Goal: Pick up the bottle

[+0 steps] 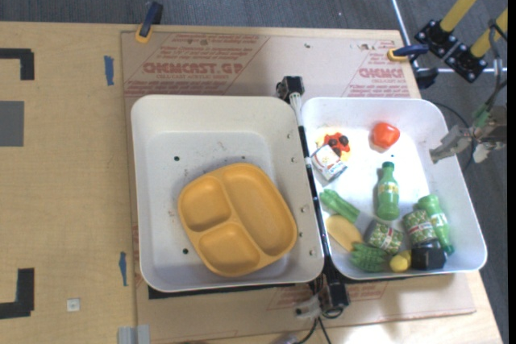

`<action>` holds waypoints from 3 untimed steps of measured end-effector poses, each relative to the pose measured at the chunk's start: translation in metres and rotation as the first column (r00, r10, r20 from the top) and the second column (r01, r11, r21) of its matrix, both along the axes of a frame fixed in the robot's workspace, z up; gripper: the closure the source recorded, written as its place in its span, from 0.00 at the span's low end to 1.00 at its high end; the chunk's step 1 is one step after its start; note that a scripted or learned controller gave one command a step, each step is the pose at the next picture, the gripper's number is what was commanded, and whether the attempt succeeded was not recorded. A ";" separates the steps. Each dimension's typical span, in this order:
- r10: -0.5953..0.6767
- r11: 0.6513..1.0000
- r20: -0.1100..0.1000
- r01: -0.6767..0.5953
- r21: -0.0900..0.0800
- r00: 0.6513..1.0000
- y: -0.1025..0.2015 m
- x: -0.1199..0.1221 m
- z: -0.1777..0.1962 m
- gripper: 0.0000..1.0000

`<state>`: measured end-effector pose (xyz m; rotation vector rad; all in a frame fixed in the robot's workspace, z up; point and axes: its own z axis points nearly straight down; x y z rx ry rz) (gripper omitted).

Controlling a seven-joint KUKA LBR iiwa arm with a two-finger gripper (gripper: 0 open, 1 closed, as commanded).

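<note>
1. I see the bottle [388,191] in the right bin [458,197], upright-ish, green with a pale label, just below the red pepper [384,134].
2. Gripper [448,147] sits at the bin's right rim, right of the pepper; I cannot tell its finger state.
3. My plan: move left over the bottle, descend across its narrow body, avoiding the cans [403,231] crowded below it.

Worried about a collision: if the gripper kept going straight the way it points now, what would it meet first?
The gripper points left over the right bin's rim. Beyond lies bare floor, then probably the green bottle, though height is unclear.
</note>
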<state>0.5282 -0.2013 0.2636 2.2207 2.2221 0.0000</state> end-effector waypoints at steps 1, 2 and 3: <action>-0.306 0.952 0.001 0.306 0.000 0.952 0.011 0.021 -0.168 0.00; -0.370 0.929 0.013 0.370 -0.002 0.929 0.072 0.017 -0.174 0.00; -0.373 0.928 0.018 0.373 -0.007 0.928 0.069 0.018 -0.163 1.00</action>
